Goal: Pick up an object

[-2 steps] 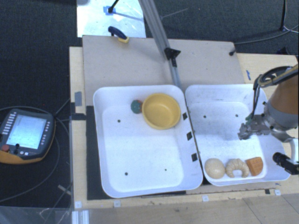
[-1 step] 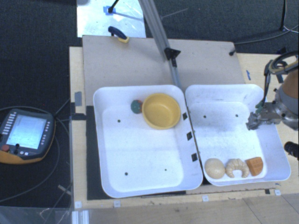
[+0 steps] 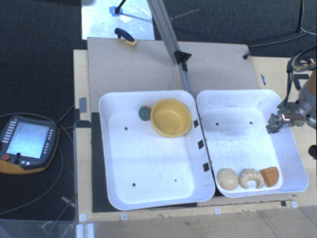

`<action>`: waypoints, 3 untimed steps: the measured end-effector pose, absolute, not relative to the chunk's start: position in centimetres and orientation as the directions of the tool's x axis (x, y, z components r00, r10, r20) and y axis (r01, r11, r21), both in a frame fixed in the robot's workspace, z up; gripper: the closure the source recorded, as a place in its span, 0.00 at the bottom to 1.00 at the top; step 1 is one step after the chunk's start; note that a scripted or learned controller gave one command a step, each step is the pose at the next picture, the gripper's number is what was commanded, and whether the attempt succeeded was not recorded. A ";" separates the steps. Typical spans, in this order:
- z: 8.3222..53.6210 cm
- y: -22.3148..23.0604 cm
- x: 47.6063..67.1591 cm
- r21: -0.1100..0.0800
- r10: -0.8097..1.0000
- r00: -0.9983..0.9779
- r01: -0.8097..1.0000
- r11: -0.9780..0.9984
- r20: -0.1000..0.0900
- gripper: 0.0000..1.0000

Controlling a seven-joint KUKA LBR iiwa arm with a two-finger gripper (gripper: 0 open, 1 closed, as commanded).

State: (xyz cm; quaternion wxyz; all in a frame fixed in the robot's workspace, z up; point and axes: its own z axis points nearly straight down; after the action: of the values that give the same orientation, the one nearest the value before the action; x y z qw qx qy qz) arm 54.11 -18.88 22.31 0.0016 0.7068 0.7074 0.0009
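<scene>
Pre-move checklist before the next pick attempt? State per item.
1. Gripper carries nothing: ok, no object seen at it.
2. Gripper over a target: not ok, it sits at the right bin's right wall, away from the objects.
3. Targets in the right bin: ok, round bun, croissant and orange piece line the near wall.
4. Spacing: not ok, those three sit close together against the wall.
5. Left bin targets: ok, yellow bowl with a small green ball beside it.
6. Finger opening: cannot tell.
</scene>
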 end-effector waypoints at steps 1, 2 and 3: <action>23.5 -13.6 55.1 0.002 1.000 -0.004 1.000 0.004 0.001 1.00; 23.0 -9.1 55.5 0.001 1.000 -0.005 1.000 0.005 0.001 1.00; 23.1 -3.6 57.7 0.001 1.000 -0.006 1.000 0.006 0.001 1.00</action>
State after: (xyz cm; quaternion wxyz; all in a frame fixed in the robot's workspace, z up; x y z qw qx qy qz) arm 57.68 -3.57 23.09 -0.0002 0.7051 0.7091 0.0008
